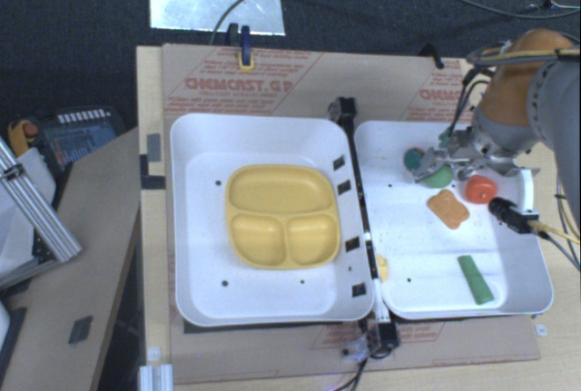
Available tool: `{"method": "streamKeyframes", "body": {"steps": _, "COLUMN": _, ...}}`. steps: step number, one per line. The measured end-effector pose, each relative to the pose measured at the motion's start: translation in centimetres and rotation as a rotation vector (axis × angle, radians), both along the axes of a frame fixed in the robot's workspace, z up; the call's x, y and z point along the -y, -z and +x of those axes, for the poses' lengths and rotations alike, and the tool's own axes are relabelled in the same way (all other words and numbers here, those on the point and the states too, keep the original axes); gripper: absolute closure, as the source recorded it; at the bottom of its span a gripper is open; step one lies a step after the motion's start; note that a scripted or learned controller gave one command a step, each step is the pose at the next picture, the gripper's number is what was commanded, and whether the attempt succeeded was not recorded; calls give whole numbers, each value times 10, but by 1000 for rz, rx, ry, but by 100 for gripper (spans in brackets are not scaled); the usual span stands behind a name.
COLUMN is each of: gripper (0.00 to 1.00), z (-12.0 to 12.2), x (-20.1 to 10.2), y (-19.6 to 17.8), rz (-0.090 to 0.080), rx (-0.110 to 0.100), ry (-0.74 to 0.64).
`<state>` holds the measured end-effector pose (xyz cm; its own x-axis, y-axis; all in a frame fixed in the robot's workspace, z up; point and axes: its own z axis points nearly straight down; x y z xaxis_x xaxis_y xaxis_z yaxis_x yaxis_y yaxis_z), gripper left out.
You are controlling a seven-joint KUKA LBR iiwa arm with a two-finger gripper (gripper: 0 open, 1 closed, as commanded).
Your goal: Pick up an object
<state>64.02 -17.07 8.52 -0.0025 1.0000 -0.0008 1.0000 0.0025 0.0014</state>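
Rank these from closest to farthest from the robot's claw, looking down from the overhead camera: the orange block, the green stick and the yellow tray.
Measured from the gripper:
1. Orange block, just below it in the right bin.
2. Green stick, near that bin's front edge.
3. Yellow tray, across the divider in the left bin.

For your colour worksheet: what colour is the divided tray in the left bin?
Yellow: the tray shows plainly in the camera view.
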Motion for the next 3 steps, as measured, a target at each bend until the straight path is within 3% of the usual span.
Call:
{"method": "streamKeyframes", "body": {"steps": 1, "gripper": 100, "z": 1, "x": 0, "y": -11, "rz": -1, "rx": 1, "ry": -1}}
{"method": "streamKeyframes", "body": {"steps": 3, "gripper": 100, "z": 4, "x": -8, "y": -132, "rz": -1, "rx": 6, "ry": -3}}
